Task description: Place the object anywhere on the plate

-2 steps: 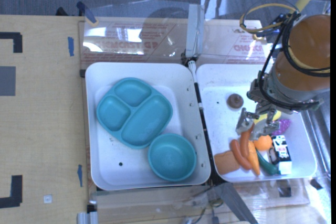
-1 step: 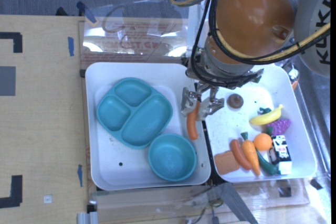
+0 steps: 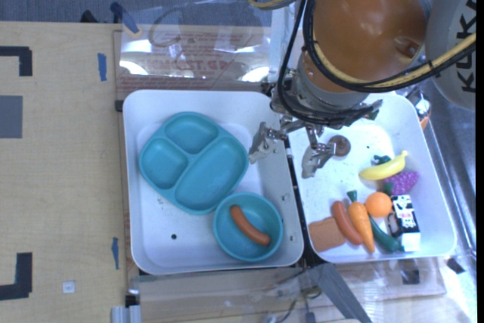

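Two shallow white bins sit side by side on the bench, viewed from above at a slant. The left bin holds a teal divided plate with three compartments, set toward the bin's far left corner, and a teal bowl near the bin's near right corner, its rim just touching the plate's near edge. An orange-red toy sausage lies diagonally inside the bowl.

The right bin carries a cluster of toy foods along its near right side: a yellow banana, a bunch of purple grapes just beside it, an orange ball-shaped fruit, a carrot with a green top, a salmon-coloured block at the near left of the cluster, and a small black-and-white carton against the right wall. A small brown round piece lies apart, nearer the bin's far side.

The arm, with its orange band and looped cables, reaches over the far edge where the two bins meet. The gripper hangs above the shared wall between the bins, its two metal fingers spread apart, one over the left bin's right edge beside the plate, the other over the right bin. Nothing sits between them.
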Motion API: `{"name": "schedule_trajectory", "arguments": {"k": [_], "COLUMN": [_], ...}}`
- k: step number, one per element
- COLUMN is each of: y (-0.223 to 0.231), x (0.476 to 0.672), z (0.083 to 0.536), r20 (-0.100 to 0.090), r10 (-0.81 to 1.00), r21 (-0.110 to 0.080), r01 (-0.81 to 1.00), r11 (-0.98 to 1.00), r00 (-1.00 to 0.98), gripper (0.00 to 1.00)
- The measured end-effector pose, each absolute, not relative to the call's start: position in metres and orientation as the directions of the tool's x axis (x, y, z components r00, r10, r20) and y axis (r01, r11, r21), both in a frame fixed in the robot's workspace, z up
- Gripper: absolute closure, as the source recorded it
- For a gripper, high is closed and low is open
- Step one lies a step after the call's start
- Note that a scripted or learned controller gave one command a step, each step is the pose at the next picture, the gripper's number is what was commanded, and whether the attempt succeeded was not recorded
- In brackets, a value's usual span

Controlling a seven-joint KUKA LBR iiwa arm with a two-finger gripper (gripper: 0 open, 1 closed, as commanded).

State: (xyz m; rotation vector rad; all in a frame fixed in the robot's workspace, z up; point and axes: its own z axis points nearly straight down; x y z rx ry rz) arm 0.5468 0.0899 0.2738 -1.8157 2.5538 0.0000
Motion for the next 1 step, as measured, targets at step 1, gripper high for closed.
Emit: {"name": "schedule_trajectory", "arguments": {"k": [1], "y": [0.1320], "x": [0.5887], "z": [0.1802], "r20": [-0.003], "r10": [-0.818], "r21": [0.002], "r01": [-0.818], "r11": [0.575], "r00": [-0.575], "gripper": [0.00]}}
